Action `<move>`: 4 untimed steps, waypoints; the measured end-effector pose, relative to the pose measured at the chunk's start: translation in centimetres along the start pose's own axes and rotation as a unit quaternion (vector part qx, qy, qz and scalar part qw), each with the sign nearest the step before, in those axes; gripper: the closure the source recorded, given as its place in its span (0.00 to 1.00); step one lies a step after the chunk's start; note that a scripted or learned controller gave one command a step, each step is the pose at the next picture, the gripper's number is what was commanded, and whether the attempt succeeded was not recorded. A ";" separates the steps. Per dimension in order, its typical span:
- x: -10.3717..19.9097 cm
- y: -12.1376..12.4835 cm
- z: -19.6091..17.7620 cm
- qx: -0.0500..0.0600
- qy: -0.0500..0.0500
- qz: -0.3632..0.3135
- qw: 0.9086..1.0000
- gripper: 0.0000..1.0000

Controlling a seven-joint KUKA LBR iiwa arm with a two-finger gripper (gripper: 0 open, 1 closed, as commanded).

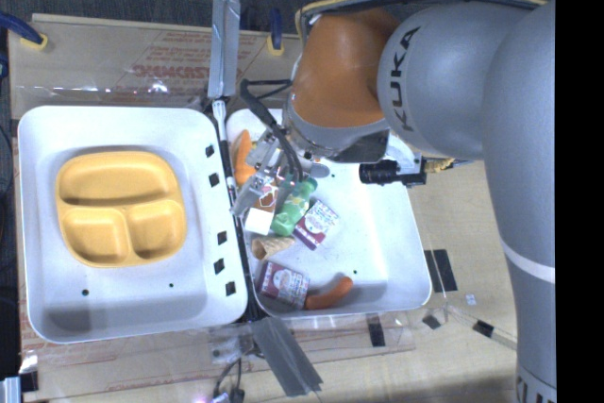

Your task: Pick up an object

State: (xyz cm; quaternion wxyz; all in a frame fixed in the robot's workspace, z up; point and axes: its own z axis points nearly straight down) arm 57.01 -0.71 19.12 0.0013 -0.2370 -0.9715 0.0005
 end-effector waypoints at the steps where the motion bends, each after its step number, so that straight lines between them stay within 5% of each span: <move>1: -3.5 -5.4 -0.1 -0.001 -0.002 -0.119 0.993 0.00; 2: -0.5 -13.9 -0.8 0.000 -0.001 -0.221 0.975 0.00; 3: -6.0 -7.5 4.9 -0.001 -0.001 -0.255 0.967 0.00; 4: -4.6 -8.5 3.1 0.000 0.000 -0.259 0.966 0.00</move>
